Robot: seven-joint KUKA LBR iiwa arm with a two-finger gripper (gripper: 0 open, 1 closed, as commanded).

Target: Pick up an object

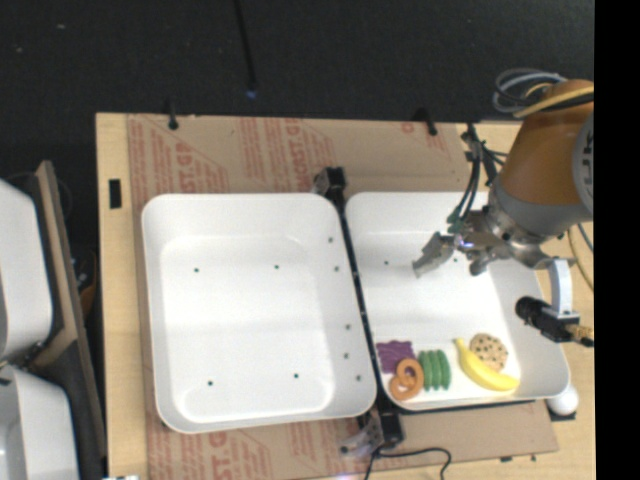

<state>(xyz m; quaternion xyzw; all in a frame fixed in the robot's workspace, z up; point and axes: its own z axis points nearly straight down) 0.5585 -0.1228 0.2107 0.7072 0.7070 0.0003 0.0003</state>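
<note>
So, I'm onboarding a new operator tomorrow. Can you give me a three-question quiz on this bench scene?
1. True or false: the banana lies in the right bin.
2. Which item touches the purple toy? A) cookie B) orange ring C) the claw
3. Fill in: the green toy sits between the ring and the ____.

Key: 1 true; 2 B; 3 banana.
</note>
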